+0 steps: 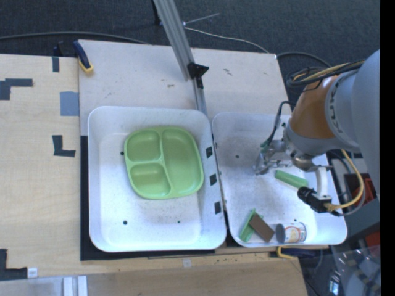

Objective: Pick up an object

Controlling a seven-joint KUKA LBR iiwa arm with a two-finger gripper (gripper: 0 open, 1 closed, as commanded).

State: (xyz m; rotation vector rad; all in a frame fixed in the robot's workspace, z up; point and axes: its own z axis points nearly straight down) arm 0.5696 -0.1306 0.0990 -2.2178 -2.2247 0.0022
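- The arm (327,113) reaches in from the right and bends down over the right bin (237,134), so the gripper (266,164) sits low above the bin floor, in the middle of that bin.
- The gripper is small and dark against the speckled white floor; I cannot tell how wide it stands, and nothing is visibly caught in it.
- The nearest candidate to pick is a light green stick (291,179), lying flat just beside the gripper, toward the arm. It looks apart from the gripper, not under it.
- Three more things cluster along the near edge of the right bin: a green block (247,226), a brown block (261,229) lying against it, and a small can (291,233) on its side next to them. They sit well apart from the gripper, probably pushed to the rim where the wall makes a grasp awkward.
- The left bin (102,184) holds a green divided plate (164,163), lying flat near its middle, away from the arm's reach at this pose.
- My judgement: the pick is not yet made; the gripper seems placed for a descent near the stick, though slightly off it.
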